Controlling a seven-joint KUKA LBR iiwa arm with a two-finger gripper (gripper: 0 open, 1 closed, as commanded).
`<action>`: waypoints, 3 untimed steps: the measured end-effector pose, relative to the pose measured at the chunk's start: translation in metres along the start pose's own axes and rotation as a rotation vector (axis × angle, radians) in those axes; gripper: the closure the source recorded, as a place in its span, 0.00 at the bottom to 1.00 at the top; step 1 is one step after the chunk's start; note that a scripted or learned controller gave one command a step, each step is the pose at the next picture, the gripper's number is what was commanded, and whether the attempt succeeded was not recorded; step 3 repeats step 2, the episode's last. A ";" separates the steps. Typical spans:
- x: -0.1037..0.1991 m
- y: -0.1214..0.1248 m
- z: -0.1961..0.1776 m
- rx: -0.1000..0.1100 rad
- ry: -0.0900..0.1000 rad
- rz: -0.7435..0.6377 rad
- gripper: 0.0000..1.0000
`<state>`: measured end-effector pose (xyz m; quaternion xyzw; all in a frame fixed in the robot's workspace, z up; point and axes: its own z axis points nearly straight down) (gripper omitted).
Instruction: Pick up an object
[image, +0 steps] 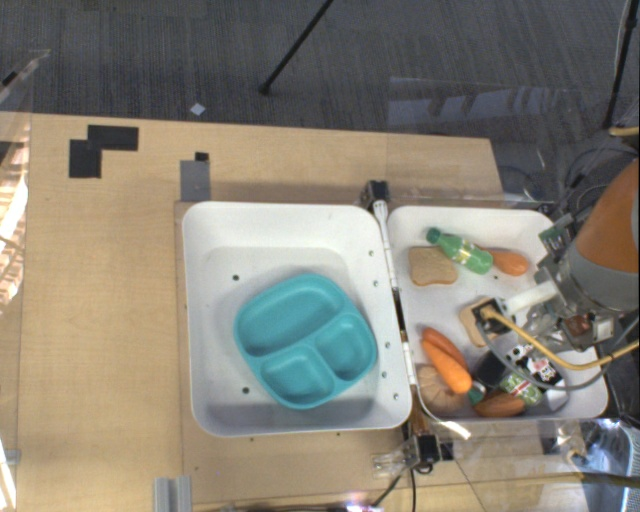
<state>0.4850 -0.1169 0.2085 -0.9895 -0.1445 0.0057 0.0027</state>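
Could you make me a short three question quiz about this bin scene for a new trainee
1. True or false: the teal divided plate lies in the left bin.
2. Which object lies nearest the gripper? A) green bottle B) carrot C) teal divided plate
3. Fill in: the green bottle sits in the ____ bin, near its far wall.

Key: 1 true; 2 B; 3 right.
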 end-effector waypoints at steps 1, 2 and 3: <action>0.030 0.004 -0.145 -0.010 0.023 0.043 1.00; 0.024 0.040 -0.191 -0.009 0.017 0.078 1.00; 0.024 0.040 -0.191 -0.009 0.017 0.078 1.00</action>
